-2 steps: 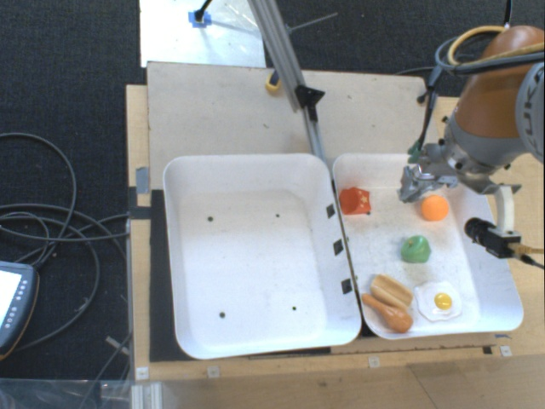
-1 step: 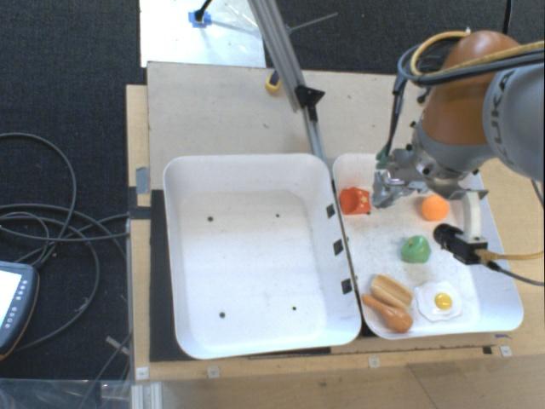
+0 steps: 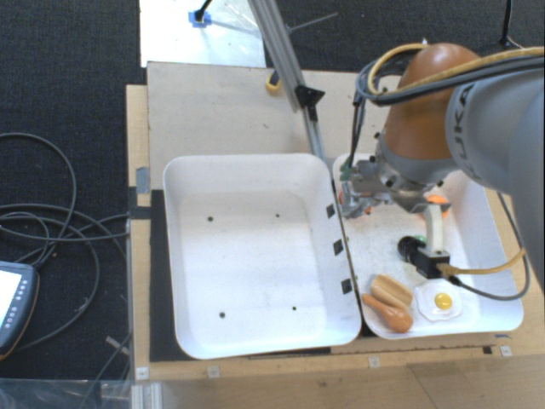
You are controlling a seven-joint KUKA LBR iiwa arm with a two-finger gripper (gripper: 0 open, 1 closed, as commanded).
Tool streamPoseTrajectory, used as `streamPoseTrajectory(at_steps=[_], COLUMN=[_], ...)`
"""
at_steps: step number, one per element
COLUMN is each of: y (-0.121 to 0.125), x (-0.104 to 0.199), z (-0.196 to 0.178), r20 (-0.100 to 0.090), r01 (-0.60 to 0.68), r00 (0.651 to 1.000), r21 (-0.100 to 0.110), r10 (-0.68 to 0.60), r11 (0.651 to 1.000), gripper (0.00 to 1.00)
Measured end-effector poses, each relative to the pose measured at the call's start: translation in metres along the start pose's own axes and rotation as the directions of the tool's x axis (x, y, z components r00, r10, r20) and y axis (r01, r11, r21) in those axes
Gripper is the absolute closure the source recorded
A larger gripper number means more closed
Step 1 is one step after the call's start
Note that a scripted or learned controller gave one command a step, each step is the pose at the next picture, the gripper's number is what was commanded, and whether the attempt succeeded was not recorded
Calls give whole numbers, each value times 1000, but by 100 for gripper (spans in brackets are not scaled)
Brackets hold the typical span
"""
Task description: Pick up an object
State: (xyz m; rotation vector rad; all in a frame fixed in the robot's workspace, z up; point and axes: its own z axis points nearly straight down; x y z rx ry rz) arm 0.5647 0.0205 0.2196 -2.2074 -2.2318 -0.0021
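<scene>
We saw the grey arm point(image 3: 494, 118) reach in from the right over the right bin point(image 3: 487, 254), its orange band above the wrist. The claw point(image 3: 354, 198) was low over the far left part of that bin, just beside the wall it shares with the left bin point(image 3: 174, 228). The wrist and arm covered it from above, so we could not tell whether it was apart, together or clamped on anything. A small reddish spot showed at its left edge, too small for us to name.

The things to pick all lay in the right bin. A hot dog point(image 3: 392, 289) lay near the front left corner. A bare sausage point(image 3: 388, 313) lay just in front of it, close alongside; we could not tell whether they touched. A fried egg point(image 3: 441, 301) lay flat just to their right, near the front rim. A small orange piece point(image 3: 437, 199) showed farther back, partly hidden under the wrist. All three front things lay well apart from the claw.

The left bin showed a few small dark specks on its white floor. Both bins sat side by side on the pale worktop point(image 3: 213, 100). A slanted metal pole point(image 3: 281, 45) crossed the worktop's far side. Dark cables point(image 3: 51, 220) lay on the floor to the left.
</scene>
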Motion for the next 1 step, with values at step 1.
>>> streamPoseTrajectory(at_steps=[1], y=[-12], x=[42], z=[-3], r20=[0], r01=[-1], r00=[1000], r21=[-1], r10=[1], r11=[1000], gripper=[100])
